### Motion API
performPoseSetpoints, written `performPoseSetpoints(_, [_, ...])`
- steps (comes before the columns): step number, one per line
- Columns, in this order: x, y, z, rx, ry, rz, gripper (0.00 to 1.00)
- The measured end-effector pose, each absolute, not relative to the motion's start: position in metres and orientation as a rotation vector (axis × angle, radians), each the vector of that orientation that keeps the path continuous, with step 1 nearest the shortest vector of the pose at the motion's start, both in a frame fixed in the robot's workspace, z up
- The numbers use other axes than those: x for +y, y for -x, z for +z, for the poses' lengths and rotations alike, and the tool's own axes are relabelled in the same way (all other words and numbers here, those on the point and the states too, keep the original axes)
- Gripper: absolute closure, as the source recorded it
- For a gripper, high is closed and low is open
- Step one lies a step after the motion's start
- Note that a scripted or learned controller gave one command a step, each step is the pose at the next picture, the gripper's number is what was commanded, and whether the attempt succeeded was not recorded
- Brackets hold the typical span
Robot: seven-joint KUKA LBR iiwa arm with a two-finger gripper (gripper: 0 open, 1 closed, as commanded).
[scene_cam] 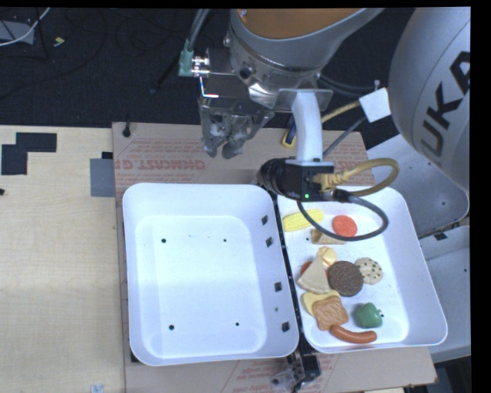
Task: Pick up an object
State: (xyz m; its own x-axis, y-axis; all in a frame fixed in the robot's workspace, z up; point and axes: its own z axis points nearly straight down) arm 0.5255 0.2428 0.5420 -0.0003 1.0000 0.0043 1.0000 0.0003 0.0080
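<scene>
**Pincer raised behind the bins, nothing in it**

Pincer [228, 138] of mine hangs above the cardboard [165, 157] behind the left bin [146, 203], well clear of both bins. Its grey fingers [212, 140] point down and look bunched close together with nothing between them; the view is dim and blurred there, so I cannot tell for sure whether they are parted or closed. My wrist sits above it, with the orange band [299, 19] at the top of the view.

From the same camera, the things to pick all lie in the right bin [426, 307]. A yellow piece [298, 222] and an orange-red round one [344, 225] lie near the bin's far end. Nearer, a dark brown disc [345, 279] touches a pale cookie [369, 270] and a tan wedge [313, 276]. A toast-like slice [331, 312] lies below those, with a green pepper [369, 314] beside it and a sausage [354, 334] along the near wall. A black and yellow cable [360, 173] loops over that bin's far edge.
</scene>
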Motion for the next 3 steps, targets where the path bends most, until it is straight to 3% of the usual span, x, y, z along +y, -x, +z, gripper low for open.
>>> performPoseSetpoints(1, [0.233, -0.5, 0.351, 2.225, -2.228, -0.031, 1.0])
performPoseSetpoints(2, [0.225, -0.478, 0.48, 2.22, -2.22, 0.015, 1.0])
performPoseSetpoints(3, [0.244, -0.476, 0.53, 2.223, -2.22, 0.005, 1.0])
